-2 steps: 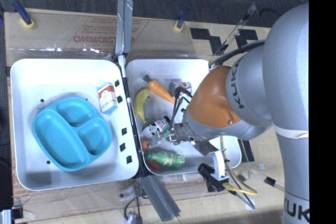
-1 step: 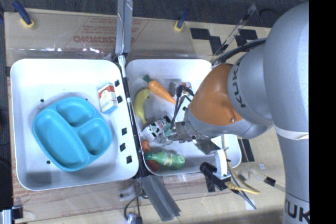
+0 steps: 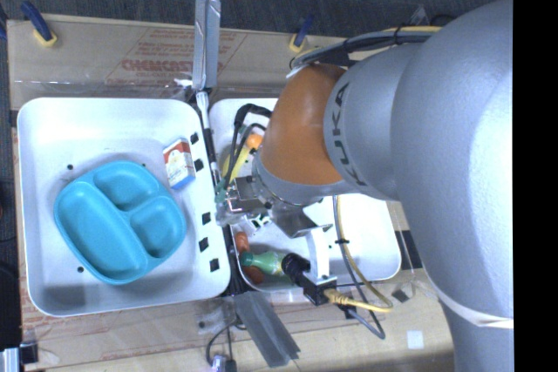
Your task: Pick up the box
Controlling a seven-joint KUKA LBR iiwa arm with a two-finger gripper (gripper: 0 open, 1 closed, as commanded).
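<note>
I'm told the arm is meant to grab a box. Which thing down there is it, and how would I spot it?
Look in the left white bin, which holds a big blue divided plate. Just beyond the plate's upper right edge, near the wall between the bins, lies the box: small, flat, red, white and blue, the only printed carton there.

The box (image 3: 178, 162) lies open from above. A blue tray (image 3: 120, 220) sits just beside it; the bin wall (image 3: 202, 154) stands close behind.
</note>
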